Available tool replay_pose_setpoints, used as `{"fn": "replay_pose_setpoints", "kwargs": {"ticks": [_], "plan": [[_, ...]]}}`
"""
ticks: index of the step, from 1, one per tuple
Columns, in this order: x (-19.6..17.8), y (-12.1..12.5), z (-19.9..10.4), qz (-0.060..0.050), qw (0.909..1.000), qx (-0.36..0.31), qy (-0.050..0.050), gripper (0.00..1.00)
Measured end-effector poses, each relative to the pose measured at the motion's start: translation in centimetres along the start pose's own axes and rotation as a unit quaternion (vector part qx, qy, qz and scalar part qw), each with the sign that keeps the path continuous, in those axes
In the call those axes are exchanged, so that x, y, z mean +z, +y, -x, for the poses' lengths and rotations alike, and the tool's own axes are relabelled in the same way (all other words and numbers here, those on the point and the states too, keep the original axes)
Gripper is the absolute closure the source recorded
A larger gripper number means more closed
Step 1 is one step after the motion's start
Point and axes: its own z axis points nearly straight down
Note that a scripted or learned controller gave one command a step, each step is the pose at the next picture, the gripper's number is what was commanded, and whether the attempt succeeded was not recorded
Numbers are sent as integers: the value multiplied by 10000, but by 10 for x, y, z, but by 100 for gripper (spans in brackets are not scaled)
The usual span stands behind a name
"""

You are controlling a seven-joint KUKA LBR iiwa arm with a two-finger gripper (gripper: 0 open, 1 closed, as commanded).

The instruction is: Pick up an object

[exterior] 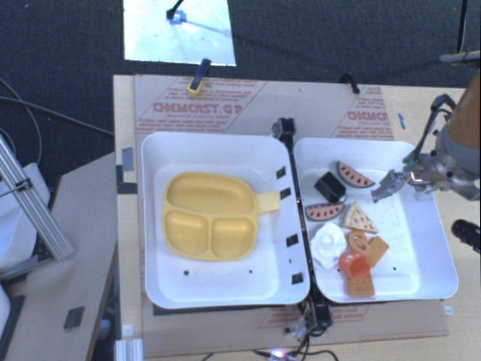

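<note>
**Hovering over the right bin, nothing picked yet**

Camera view: the end effector [392, 185] sits above the right bin [432, 273], and I can't tell its grip state from here. To do this well I'd pick one separated piece and drop straight down. The watermelon slice [354, 175] is just left of it; the toy pile is lower-left.

Plastics and board, mostly matt.
Two smooth white plastic bins [218, 292], slight sheen; matt yellow plastic divided tray [210, 215]; tan printed cardboard sheet [248, 104] underneath; dark rough carpet-like floor [60, 36]; dull grey metal gripper [389, 185].
</note>
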Motion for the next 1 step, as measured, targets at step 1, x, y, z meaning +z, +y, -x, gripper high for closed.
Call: {"fn": "replay_pose_setpoints", "kwargs": {"ticks": [1], "plan": [[106, -56, 22, -58, 10000, 33, 14, 0]]}}
